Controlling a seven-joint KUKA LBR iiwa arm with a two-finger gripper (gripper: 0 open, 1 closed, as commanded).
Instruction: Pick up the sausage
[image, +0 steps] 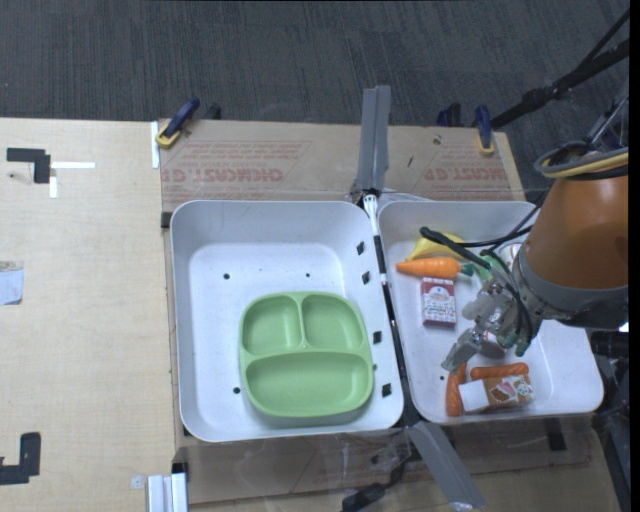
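Two shallow white bins sit side by side on the bench. The left bin holds a green divided plate, lying flat a little toward the near wall. The right bin is the busy one, so I will place things from the small red-and-white packet near its middle.

Just behind that packet lies a toy carrot, and behind the carrot a yellow piece (a banana, perhaps; too much is hidden to be sure). In front of the packet and to its right, near the bin's front wall, lies the sausage, reddish-orange and roughly level. A second reddish-orange piece stands at an angle just left of it, and a pale card or packet lies against both.

The arm, grey with its orange band, leans in over the right bin. Its pincer hangs to the right of the packet, just above and left of the sausage. Nothing sits between the fingers, but I cannot tell how far apart they stand.
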